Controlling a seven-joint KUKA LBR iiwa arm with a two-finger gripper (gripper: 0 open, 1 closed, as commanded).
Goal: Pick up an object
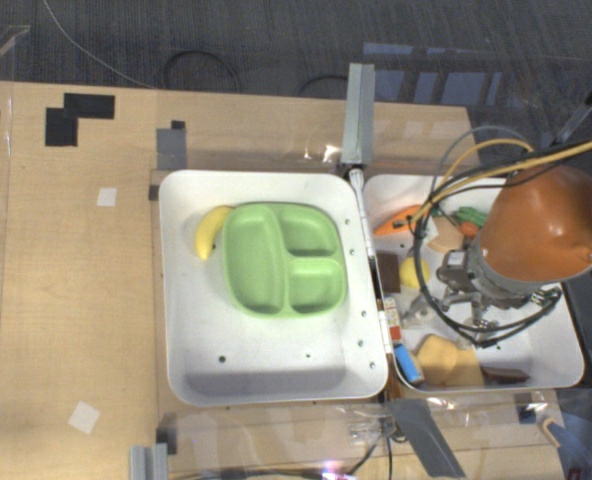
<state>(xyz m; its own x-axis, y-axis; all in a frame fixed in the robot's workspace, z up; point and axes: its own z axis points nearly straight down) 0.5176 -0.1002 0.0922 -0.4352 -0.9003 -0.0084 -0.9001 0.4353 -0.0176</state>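
Observation:
My arm, with its orange band (541, 223), reaches over the right bin (566, 363). The gripper (463, 293) hangs low in the middle of that bin, mostly hidden under the wrist and its cables. Around it lie small objects: a yellow piece (412, 272) just to its left, an orange carrot-like piece (396, 222) and a green piece (471, 215) behind it, and a tan block (446, 360) in front. A blue item (407, 366) and a dark brown bar (504, 375) lie along the front wall.
The left bin (191, 363) holds a green divided plate (281, 258) with a yellow banana (211, 232) against its left side. A metal divider post (356, 118) stands between the bins at the back. Black and yellow cables loop around the wrist.

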